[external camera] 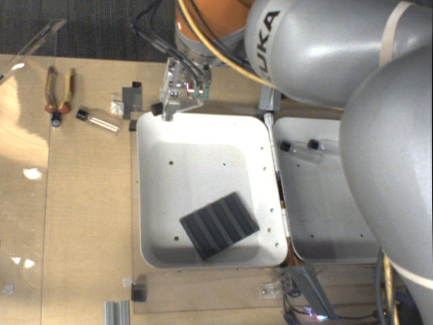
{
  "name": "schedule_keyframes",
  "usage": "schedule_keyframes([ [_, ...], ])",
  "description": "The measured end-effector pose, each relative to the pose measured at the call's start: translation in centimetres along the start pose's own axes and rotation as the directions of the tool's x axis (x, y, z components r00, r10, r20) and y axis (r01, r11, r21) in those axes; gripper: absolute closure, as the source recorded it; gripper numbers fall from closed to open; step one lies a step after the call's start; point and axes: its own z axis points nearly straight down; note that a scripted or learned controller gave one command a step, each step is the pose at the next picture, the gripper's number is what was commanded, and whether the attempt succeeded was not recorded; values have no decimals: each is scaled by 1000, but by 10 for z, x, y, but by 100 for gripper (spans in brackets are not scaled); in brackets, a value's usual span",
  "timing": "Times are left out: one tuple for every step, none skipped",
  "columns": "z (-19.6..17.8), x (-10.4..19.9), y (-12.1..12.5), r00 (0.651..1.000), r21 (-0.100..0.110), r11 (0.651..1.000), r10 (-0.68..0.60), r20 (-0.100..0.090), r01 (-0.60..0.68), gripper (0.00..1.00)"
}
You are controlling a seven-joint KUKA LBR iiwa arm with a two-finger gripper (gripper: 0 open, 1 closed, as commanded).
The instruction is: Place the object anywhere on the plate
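A dark grey ridged rectangular plate (220,225) lies flat and askew in the left white bin (152,202), near its front wall. My gripper (169,109) hangs over the bin's far left corner, well behind the plate and apart from it. Its tip sits right at the bin's rim. I cannot make out any object at the gripper's tip. The grey arm with its orange band covers the top right of the view.
The right bin (325,242) is partly hidden under the arm. On the wooden bench to the left lie red-handled pliers (58,93), a small clear tube (98,120) and a black bracket (132,99).
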Motion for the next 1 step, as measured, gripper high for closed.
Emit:
schedule_keyframes([
  [-13,-2,1,1000,-3,1000,-1,8,1,100],
])
